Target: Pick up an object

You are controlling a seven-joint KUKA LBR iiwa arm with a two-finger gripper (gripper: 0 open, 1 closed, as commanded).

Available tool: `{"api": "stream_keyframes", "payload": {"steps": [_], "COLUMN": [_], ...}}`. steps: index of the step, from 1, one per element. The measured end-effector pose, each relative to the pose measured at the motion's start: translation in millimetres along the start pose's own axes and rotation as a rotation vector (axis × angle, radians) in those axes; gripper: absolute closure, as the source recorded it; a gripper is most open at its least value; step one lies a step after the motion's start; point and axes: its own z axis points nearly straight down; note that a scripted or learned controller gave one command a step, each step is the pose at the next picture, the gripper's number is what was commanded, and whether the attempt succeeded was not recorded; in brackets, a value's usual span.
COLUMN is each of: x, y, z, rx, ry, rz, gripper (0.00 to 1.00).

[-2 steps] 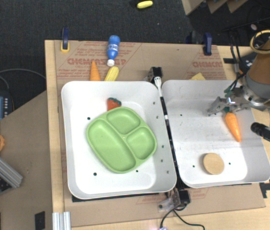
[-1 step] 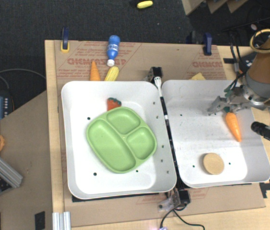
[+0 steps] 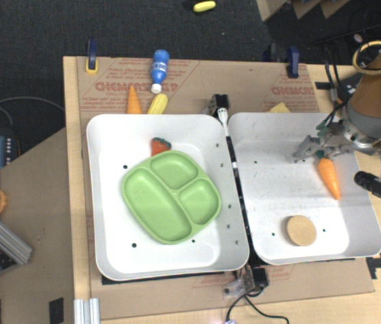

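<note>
In the right bin (image 3: 265, 133), the gripper (image 3: 310, 150) hovers with its fingers apart, holding nothing. The carrot (image 3: 329, 175) lies just right of and below the fingertips, its long axis running down the view, tip pointing down-right.

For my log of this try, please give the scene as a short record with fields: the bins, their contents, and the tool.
left bin: green plate, with a red item at its far edge
right bin: carrot, tan disc
tool: over the right bin, at the carrot's top end
held: nothing seen between the fingers
behind the bins: bottle
</note>
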Motion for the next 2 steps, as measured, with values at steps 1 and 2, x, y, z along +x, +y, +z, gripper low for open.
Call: {"api": "stream_keyframes", "payload": {"steps": [1, 2], "x": [0.0, 0.0], "y": [0.0, 0.0], "z": [-0.1, -0.1], "rx": [0.000, 0.000], "ry": [0.000, 0.000], "rz": [0.000, 0.000], "gripper": [0.00, 0.00]}}
